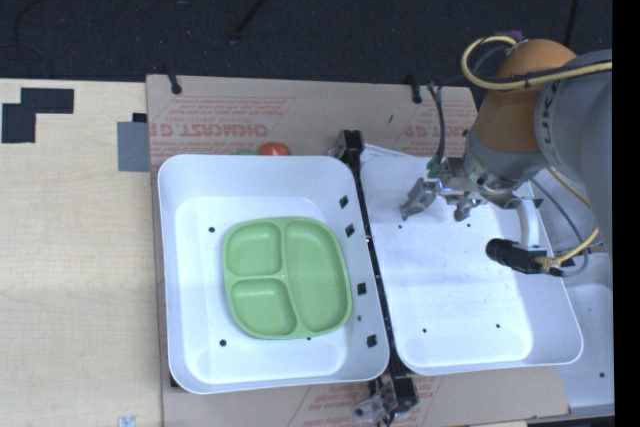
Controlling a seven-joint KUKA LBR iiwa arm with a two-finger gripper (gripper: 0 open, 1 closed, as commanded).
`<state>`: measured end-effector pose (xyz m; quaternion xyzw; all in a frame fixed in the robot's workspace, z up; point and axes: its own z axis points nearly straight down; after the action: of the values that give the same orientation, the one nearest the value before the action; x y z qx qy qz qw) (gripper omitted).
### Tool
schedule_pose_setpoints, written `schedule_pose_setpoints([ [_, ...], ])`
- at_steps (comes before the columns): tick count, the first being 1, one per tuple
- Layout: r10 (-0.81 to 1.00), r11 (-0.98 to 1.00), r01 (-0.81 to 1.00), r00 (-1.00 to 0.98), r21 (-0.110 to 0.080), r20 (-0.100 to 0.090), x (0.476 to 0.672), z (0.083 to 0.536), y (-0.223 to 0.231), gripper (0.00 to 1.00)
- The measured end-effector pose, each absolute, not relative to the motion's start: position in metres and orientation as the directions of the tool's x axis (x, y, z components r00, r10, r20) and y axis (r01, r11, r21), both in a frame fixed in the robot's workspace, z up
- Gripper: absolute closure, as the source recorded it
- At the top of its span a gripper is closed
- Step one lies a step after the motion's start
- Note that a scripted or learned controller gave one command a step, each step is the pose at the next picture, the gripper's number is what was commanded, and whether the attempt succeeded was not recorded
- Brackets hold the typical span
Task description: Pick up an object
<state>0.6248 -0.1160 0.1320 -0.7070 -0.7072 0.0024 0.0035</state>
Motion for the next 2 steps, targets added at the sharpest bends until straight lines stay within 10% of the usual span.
schedule_pose_setpoints([
  [1, 1.0, -0.001, 1.0, 0.001, -0.007, 0.001, 0.624, 0.085, -0.114, 0.0],
  [2, 1.0, -0.004, 1.0, 0.004, -0.004, 0.001, 0.625, 0.098, -0.115, 1.0],
])
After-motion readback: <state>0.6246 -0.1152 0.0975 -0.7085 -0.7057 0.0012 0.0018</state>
